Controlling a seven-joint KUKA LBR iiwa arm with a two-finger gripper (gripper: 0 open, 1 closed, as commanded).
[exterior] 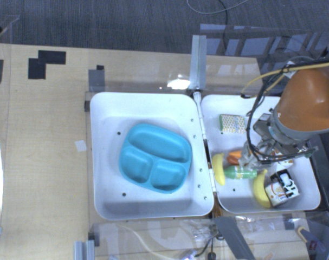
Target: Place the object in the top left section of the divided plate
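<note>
Near the middle of the left white bin (102, 145) lies the blue three-section divided plastic plate (155, 157), slightly tilted (its sections bare). Over the right white bin (310, 199) hangs the grey arm with its orange band (309, 102); its gripper (256, 157) sits low among a green bottle (240, 173), yellow banana-like pieces (260, 189), an orange item (236, 156), a speckled packet (232, 123) and a black-and-white box (283, 187). Whether the gripper is open or holding anything cannot be told.

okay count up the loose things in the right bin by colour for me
Yellow: 2, a banana and a second banana
Green: 2, a bottle and a speckled packet
Orange: 1, a small piece
Black and white: 1, a box
Total: 6
</note>
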